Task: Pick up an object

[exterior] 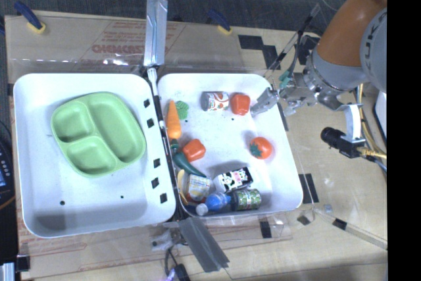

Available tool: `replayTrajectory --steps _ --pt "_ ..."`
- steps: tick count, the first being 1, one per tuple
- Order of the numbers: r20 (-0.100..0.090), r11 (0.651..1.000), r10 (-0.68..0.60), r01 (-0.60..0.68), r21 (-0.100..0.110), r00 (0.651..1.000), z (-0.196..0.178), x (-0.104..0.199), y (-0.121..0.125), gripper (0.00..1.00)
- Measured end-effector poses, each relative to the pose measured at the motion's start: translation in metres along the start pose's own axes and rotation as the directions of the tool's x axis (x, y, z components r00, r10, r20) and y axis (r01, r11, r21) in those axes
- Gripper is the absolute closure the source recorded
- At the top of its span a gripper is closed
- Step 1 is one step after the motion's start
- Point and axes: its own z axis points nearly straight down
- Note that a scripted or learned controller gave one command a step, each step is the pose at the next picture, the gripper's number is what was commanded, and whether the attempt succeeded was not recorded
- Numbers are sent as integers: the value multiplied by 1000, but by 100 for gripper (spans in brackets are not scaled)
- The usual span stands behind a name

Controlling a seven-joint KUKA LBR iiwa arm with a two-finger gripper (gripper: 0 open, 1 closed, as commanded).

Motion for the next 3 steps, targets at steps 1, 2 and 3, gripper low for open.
replayTrajectory --steps 1,2,3 --pt "0 999 -51 51 3 999 115 0 1 0" --pt "1 993 -121 121 -3 993 155 0 -13 0" --pt "1 1000 -31 31 -2 1000 155 16 -61 0"
